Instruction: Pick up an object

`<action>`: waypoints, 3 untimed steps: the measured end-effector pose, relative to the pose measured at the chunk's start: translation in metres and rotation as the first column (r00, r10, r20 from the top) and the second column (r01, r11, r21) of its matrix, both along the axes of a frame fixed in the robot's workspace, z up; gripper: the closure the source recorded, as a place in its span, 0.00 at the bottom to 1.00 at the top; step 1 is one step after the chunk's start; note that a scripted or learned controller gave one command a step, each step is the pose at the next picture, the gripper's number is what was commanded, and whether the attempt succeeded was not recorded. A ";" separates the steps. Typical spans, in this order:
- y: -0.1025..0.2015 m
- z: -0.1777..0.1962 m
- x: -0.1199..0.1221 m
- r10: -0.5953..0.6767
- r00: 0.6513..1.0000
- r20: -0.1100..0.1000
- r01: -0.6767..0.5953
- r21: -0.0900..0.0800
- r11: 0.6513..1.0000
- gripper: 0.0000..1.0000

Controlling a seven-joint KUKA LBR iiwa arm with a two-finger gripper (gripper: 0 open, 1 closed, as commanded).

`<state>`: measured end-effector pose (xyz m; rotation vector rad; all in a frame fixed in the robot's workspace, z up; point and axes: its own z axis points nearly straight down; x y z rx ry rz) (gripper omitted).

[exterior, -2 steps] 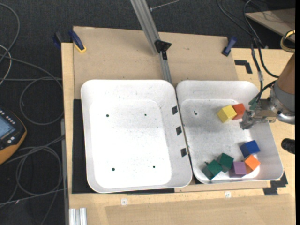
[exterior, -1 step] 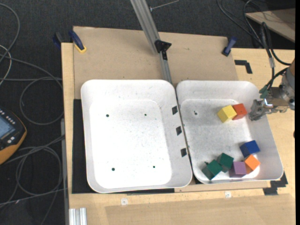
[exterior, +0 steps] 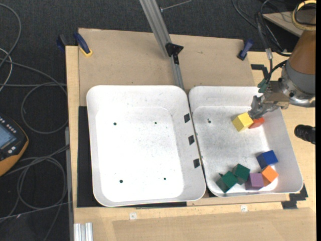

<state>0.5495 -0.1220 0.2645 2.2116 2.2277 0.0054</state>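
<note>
Approach step: gripper [exterior: 259, 110] low in right bin [exterior: 215, 149] at its 1 o'clock, just beside yellow block [exterior: 243, 121] and red block [exterior: 257, 123]; can't tell finger state; next needs centring on one block.

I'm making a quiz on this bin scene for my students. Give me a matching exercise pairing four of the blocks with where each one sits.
Things:
1. yellow block
2. blue block
3. purple block
4. red block

Places:
A. between green and orange blocks
B. just below the hand, left of red
C. just above the orange block
D. right of yellow

Pairs: 1-B, 2-C, 3-A, 4-D
</note>
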 end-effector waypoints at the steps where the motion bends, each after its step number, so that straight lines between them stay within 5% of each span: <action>1: 0.039 -0.008 0.025 -0.001 1.000 -0.002 0.001 0.000 1.000 1.00; 3: 0.143 -0.015 0.065 0.000 1.000 -0.002 0.000 0.001 1.000 1.00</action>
